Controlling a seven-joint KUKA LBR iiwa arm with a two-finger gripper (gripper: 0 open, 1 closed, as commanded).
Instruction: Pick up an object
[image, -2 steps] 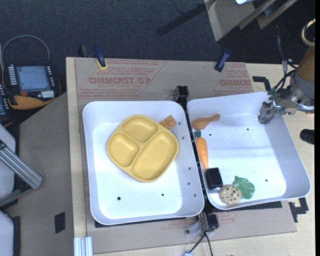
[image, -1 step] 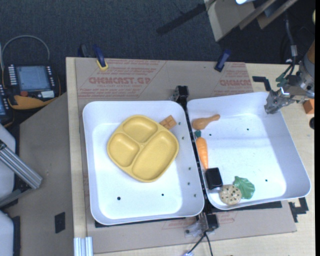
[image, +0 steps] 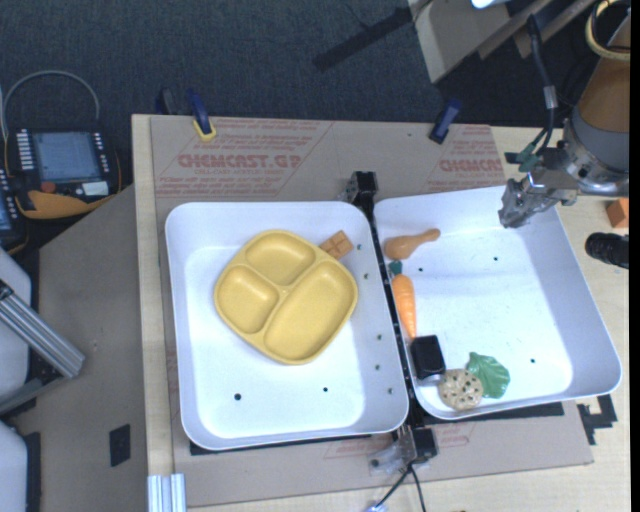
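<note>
Nearest me, a round speckled cookie (image: 460, 389) lay at the right white bin's (image: 560, 300) near edge, while the grey metal gripper (image: 517, 213) hovered over its far side, grasping nothing I could see.

I count two white bins (image: 200, 400), one yellow plate (image: 285, 295), one carrot (image: 403, 303), one drumstick (image: 410, 243), one cookie (image: 460, 389), one black block (image: 428, 356).
</note>
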